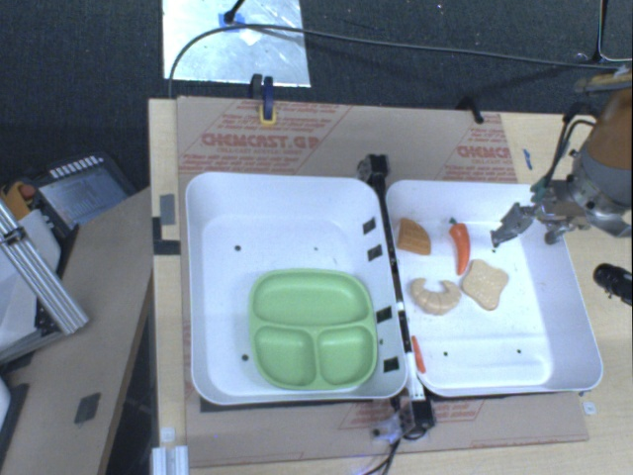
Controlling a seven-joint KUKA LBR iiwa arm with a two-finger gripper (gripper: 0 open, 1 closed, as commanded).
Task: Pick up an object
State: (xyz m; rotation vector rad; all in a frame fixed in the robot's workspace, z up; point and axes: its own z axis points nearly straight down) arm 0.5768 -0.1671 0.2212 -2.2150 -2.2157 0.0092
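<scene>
The end effector (509, 228), fingers' state unclear, hovers just right of a slim red-orange chili pepper (461, 247); a tan bread slice (485, 284) lies below.

You are looking down at two white bins sitting side by side. The left bin (213, 265) is holding a green plate (313, 329) with three parts. The right bin (554, 315) is holding four small things: an orange wedge (414, 237), a red chili pepper (460, 248), a pale curved shrimp (436, 296) and a tan toast piece (485, 284). The shrimp and toast are lying just beside each other. The gripper (506, 228) is hanging over the right bin, near the pepper, holding nothing.
</scene>
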